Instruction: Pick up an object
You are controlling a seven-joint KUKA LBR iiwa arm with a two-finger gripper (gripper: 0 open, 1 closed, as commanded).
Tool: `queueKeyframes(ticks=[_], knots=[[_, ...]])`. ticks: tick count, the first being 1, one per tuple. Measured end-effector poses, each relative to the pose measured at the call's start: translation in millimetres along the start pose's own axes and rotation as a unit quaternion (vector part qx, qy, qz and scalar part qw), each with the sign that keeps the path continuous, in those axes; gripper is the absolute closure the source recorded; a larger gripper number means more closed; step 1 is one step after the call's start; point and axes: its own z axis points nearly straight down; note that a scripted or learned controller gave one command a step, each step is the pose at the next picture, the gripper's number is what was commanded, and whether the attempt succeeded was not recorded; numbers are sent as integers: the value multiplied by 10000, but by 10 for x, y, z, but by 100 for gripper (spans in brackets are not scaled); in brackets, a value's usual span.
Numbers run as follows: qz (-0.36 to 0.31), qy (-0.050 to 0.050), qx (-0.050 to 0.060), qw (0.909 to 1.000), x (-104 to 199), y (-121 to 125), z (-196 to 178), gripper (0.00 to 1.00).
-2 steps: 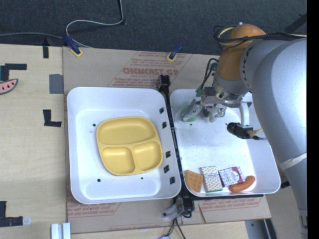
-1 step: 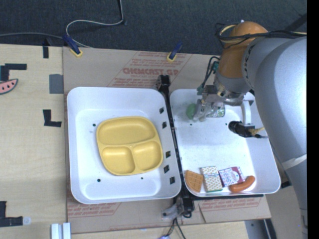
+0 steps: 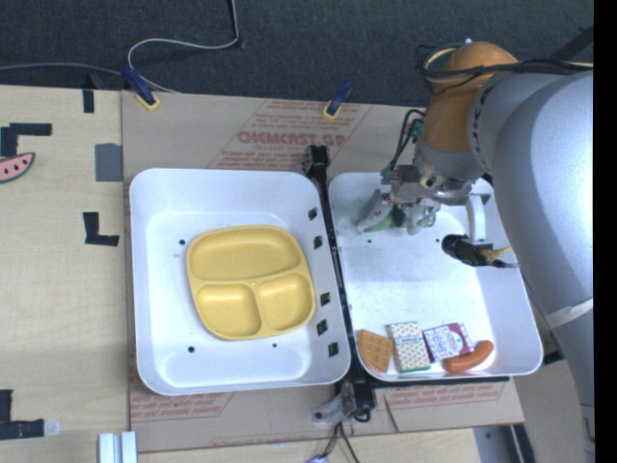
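Bulky grey arm [image 3: 545,172] with an orange band [image 3: 461,99], black cables, and a metallic gripper [image 3: 397,212].

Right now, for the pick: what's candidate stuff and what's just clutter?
Job:
gripper, low over the right bin
waffle
two small cartons
sausage

Lying about:
yellow divided plate in the left bin
blue clips and cable on the bench

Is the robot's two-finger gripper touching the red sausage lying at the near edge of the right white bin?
Apart. The camera view shows the gripper at the bin's far end, with bare white floor between it and the sausage.
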Motion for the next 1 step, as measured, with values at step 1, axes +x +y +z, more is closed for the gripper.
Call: queueKeyframes(ticks=[1], knots=[[63,131,-113,9998,-300,85,326,0]])
